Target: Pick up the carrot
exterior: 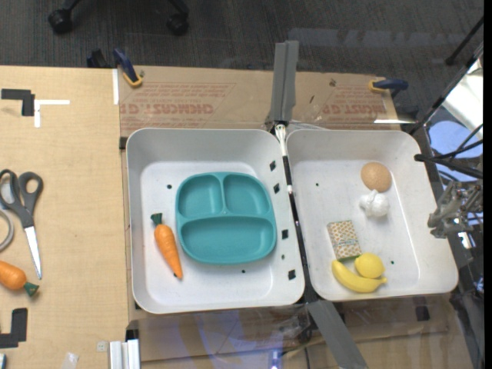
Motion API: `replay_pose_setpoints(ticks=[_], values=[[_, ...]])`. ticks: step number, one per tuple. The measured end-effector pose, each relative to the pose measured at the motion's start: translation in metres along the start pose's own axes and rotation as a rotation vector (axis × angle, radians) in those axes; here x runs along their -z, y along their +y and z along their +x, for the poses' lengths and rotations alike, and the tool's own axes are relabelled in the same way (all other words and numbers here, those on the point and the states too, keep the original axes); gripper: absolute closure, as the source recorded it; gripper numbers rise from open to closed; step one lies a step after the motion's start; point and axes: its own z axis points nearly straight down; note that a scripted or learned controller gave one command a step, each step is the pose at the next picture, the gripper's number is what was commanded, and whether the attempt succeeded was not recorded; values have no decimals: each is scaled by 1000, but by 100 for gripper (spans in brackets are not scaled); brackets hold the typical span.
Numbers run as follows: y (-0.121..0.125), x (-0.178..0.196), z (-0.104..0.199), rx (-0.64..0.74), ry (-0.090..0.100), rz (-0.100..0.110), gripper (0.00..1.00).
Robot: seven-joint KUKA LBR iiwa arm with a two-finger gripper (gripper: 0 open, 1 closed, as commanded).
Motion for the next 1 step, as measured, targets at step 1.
replay_pose_setpoints(ticks=[1], values=[[25,-58,-28,144,3,-2,100]])
